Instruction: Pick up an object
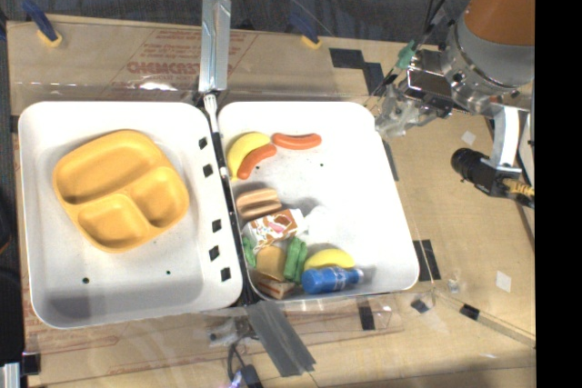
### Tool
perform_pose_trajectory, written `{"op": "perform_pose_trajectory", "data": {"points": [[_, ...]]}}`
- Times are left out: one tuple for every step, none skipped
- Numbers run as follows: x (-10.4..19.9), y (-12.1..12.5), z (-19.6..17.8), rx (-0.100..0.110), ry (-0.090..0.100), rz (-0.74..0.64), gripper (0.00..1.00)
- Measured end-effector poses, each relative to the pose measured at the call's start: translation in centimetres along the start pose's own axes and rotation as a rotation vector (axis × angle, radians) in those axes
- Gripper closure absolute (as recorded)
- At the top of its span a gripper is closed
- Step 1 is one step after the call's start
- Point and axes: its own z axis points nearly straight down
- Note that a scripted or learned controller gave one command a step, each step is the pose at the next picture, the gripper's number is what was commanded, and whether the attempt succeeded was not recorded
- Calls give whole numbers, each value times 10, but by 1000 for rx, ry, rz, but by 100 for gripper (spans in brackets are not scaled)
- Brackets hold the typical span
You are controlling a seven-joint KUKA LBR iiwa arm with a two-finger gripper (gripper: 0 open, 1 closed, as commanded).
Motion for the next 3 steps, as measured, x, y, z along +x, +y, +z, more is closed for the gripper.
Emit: {"op": "perform_pose_trajectory", "data": {"points": [[2, 1, -10, 1, -1, -9, 100], [-43, -22, -38, 3, -2, 329, 100], [-76, -3, -46, 4, -3, 550, 100]]}}
